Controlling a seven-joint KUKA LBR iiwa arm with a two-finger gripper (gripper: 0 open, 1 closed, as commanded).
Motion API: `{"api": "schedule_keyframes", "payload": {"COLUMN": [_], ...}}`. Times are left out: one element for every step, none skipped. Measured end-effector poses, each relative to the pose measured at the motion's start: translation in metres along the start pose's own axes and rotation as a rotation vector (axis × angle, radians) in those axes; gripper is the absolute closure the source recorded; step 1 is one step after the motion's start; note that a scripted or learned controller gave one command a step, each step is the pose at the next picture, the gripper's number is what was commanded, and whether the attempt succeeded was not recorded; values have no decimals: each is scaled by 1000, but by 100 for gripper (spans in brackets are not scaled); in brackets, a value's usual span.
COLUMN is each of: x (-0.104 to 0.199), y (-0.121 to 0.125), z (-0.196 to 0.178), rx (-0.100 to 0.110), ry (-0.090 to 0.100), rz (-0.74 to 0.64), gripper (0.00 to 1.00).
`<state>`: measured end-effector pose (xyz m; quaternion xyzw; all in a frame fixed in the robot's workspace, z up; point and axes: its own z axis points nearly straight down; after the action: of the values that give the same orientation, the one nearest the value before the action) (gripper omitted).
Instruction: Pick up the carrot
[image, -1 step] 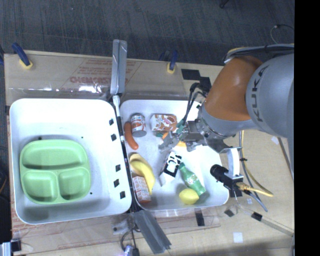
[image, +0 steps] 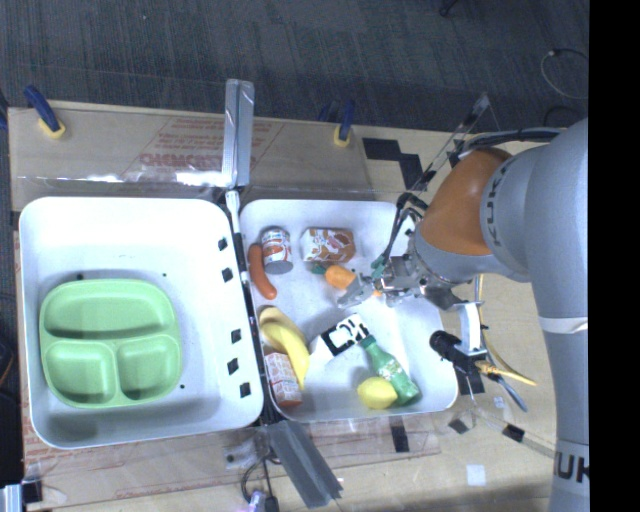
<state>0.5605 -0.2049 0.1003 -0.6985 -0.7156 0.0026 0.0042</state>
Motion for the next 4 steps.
{"api": "schedule_keyframes", "payload": {"x": [0,45,45,46], "y": [0,35,35,34], "z": [-6,12,12,7], "rx": [6,-3,-3,4], "ry": [1,0,0,1], "rz": [-5,267,267,262], "gripper": [100,100,0,100]}}
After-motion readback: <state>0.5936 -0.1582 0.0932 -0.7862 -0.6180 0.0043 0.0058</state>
